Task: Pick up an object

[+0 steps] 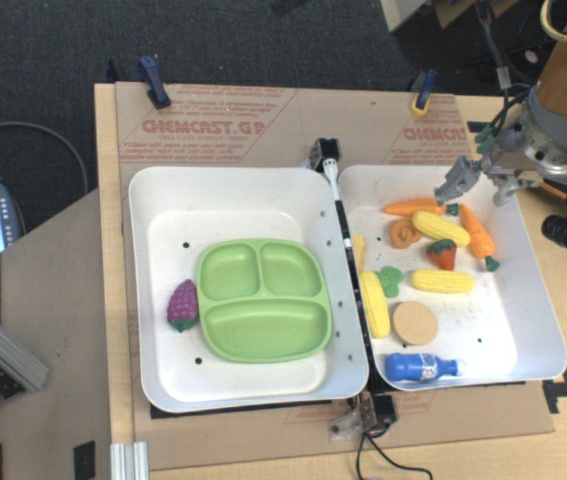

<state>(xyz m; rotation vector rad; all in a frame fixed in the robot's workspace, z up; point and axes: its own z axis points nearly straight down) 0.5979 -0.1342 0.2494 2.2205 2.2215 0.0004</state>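
**benchwatcher:** ok so the gripper [480,182] is up over the back of the right bin [533,308], fingers spread apart, nothing between them. It hangs just above the far end of the toy pile, close to the orange carrot [476,230].

**pixelpete:** cool, what's lying around? Go left to right, using the green plate as the anchor.

**benchwatcher:** sure. The green divided plate [263,300] sits mid left bin [153,268]. Purple grapes [183,304] touch its left edge. Right of the plate, past the bin divider, a corn cob [374,304] lies lengthwise along the right bin's left wall. Further right: a small green piece [391,280], a tan round disc [415,322], and below that, nearest the front, a blue bottle [418,369] on its side. Up and right of the plate there's a second carrot [410,207], an orange round thing [403,234], a yellow cob [440,228] and something red [444,254] under it. Another corn cob [442,282] lies across, right of the green piece.

**pixelpete:** so nothing grabbed yet?

**benchwatcher:** nope, all in the bin.
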